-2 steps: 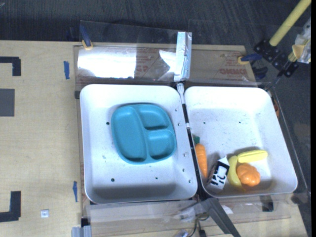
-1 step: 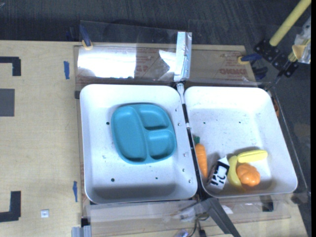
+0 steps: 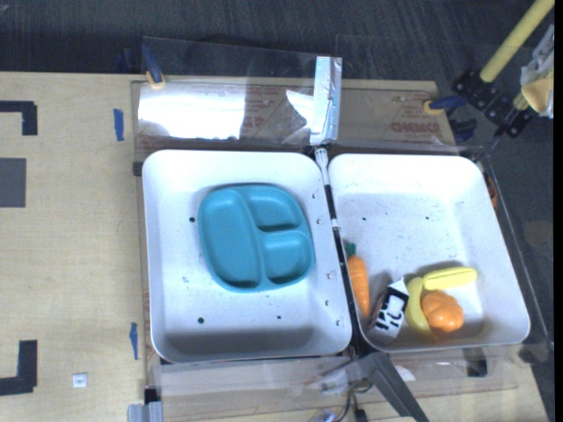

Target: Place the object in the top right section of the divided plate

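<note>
Evidently the pick is not yet made: a carrot (image 3: pixel 358 284) and an orange-and-yellow toy (image 3: pixel 440 301) lie in the bin nearer the arm's side (image 3: pixel 413 178). How the gripper stands I cannot tell. Next it must grasp one and carry it across to the blue divided plate (image 3: pixel 230 236).

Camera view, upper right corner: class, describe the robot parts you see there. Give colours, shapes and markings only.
A slanted yellow bar runs down to a cluster of black fittings, angular and jointed in shape. Beside them, at the picture's edge, sits a pale cream piece. No cables or markings can be made out, and it is unclear how these parts join to the arm.
</note>
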You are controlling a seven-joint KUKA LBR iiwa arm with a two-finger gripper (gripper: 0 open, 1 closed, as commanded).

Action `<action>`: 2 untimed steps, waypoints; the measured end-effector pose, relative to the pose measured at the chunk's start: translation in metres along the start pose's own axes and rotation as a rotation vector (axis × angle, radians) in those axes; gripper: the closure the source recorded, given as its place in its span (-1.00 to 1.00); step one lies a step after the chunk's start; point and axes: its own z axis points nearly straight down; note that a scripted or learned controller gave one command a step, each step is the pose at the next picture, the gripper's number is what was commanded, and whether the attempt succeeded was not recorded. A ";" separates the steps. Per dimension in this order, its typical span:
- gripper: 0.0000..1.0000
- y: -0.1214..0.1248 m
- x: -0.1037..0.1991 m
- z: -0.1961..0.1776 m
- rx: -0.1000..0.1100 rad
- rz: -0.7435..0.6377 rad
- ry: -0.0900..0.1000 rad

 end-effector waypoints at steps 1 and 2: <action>1.00 0.007 0.041 0.041 -0.003 -0.065 0.005; 1.00 0.008 0.044 -0.002 0.001 -0.176 -0.001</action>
